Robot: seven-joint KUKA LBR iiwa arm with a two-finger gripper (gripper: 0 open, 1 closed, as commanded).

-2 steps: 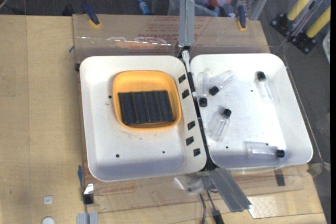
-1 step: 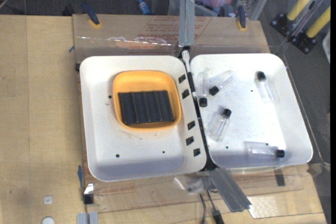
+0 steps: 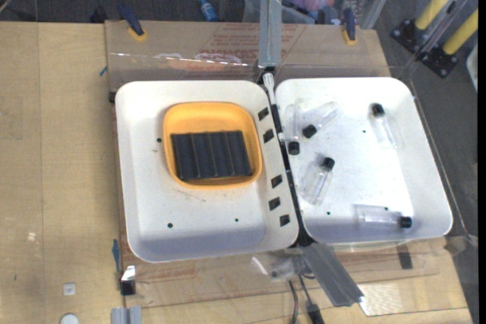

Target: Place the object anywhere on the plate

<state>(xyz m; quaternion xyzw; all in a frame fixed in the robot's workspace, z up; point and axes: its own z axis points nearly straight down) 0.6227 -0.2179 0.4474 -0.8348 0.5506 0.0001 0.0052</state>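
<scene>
Even, soft overhead light; the two shallow white plastic bins [image 3: 349, 231] glare slightly, shadows are faint, and the whole frame is mildly blurred.

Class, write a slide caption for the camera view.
Orange plate holding a black ridged block in left bin; clear vials in right bin.

Plate [image 3: 173, 121] in left bin [image 3: 137, 201]

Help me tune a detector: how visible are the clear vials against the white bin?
In the camera view, the clear vials nearly vanish against the right bin, their black caps standing out; the orange plate and the dark ridged block on it contrast strongly; the image is slightly soft overall.
</scene>
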